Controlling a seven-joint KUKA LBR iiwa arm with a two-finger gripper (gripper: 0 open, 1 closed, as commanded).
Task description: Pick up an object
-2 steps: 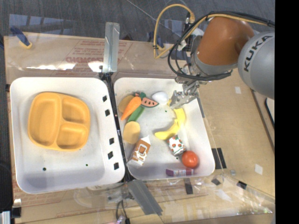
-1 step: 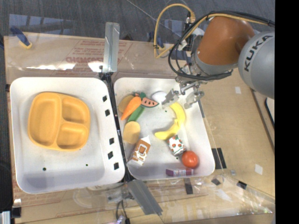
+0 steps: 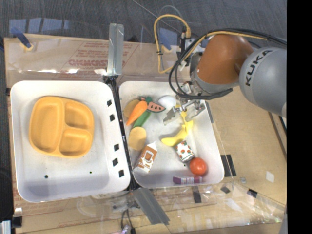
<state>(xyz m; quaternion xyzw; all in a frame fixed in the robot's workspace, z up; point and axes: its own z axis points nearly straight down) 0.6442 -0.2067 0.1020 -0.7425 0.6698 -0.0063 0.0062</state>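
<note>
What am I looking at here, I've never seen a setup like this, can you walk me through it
This is one picture, taken by a fixed camera above a bench, looking down at a slant. The big grey shape with the orange band is a robot arm reaching in from the right. At its tip is the end effector, a two-finger part meant for grasping.

On the bench sit two shallow white bins. The left bin holds a yellow divided tray. The right bin holds toy foods: a carrot, a watermelon slice, a white egg, a banana, a tomato, a small carton and a few other pieces.

The end effector is over the banana's upper end, fingers spread. Nothing can be seen gripped between them, so it seems to be trying for a pick.
</note>
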